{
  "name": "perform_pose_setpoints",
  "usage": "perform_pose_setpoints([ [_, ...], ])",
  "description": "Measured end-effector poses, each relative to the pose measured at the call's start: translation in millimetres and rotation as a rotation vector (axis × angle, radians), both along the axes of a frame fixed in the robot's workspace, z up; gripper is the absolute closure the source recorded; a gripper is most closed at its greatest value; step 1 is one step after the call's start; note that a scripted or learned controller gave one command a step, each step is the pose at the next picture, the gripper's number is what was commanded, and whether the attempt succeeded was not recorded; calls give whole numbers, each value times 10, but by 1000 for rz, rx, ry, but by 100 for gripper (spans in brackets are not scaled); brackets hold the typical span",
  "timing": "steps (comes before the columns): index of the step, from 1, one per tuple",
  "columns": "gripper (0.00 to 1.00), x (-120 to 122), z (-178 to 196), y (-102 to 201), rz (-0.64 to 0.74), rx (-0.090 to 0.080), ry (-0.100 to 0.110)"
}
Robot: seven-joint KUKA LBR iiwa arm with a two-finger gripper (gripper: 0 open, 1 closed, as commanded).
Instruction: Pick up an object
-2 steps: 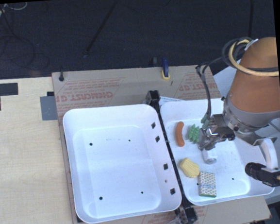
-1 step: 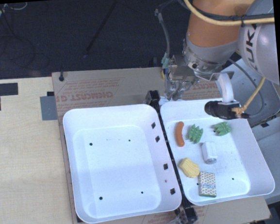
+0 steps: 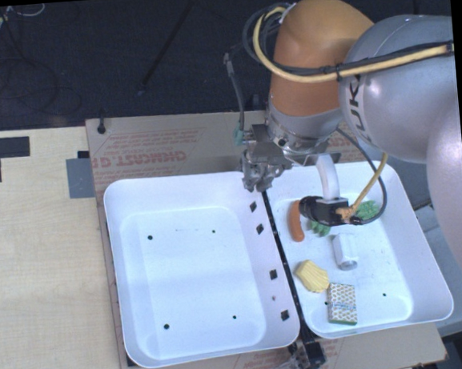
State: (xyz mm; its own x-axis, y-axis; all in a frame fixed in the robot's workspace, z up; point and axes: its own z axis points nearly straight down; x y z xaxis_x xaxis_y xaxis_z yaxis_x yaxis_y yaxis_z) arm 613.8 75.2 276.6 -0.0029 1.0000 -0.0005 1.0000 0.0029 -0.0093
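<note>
Near the top of the wall between the two bins, just above the centre of the frame, the gripper (image 3: 257,176) hangs over the rims; whether it is apart or together I cannot tell. The things to choose from all lie in the right bin (image 3: 391,274), right of centre. Closest to the gripper, and so the likely pick, is an orange piece (image 3: 296,220), long and slim, lying roughly top to bottom in the frame. It looks light and probably smooth, so a hold across its narrow middle seems best. Below it sits a yellow lump (image 3: 311,276), knobbly and likely light. A patterned block (image 3: 342,302) lies near the bin's lower edge, flat-sided and stiff-looking. A pale cylinder (image 3: 345,251) lies on its side to the right of the lump and could roll. Green bits (image 3: 368,208) lie further right, perhaps soft. The left bin (image 3: 191,279) has a bare white floor with a few dark dots.
</note>
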Motion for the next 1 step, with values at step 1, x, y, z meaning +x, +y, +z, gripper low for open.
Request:
perform_pose_setpoints([
  [1, 100, -725, -698, -261, -6, -1, 8],
])
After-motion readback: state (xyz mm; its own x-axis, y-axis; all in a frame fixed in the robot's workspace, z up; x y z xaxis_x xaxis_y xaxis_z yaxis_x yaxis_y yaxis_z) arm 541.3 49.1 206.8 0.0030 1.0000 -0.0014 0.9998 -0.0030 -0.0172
